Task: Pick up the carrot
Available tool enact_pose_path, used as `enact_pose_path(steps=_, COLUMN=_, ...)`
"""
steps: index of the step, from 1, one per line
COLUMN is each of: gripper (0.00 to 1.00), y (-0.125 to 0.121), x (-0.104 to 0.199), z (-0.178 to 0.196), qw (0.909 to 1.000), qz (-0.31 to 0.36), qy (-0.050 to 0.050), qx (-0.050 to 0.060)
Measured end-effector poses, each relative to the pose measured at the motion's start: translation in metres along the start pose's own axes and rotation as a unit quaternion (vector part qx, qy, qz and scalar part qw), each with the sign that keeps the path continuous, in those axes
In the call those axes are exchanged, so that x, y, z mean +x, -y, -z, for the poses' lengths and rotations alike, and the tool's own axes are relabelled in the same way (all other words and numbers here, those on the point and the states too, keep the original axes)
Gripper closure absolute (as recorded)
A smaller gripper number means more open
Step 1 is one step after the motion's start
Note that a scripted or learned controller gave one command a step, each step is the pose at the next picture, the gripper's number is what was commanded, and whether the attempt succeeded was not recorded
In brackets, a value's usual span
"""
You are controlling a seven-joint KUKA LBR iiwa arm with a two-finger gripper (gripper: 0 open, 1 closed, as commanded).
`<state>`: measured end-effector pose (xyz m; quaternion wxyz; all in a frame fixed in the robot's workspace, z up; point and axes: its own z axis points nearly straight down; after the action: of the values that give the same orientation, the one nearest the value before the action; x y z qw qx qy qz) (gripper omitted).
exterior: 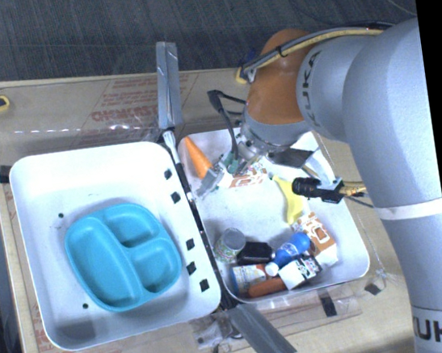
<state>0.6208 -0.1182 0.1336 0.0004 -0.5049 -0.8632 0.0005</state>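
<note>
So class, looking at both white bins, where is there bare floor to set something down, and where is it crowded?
Free: the left white bin around the blue divided plastic tray, mostly along its top, and the right white bin mid-floor below the orange carrot. Crowded: the right bin's lower edge, with the blue-capped bottle among packed items.
</note>
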Motion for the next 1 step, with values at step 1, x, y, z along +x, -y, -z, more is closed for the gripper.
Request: enact_pose_path(steps=1, gripper=0.0, y=-0.013, x=-0.0232, z=-0.0323, qw=0.9977, qz=-0.068, qy=0.001, qx=0.001)
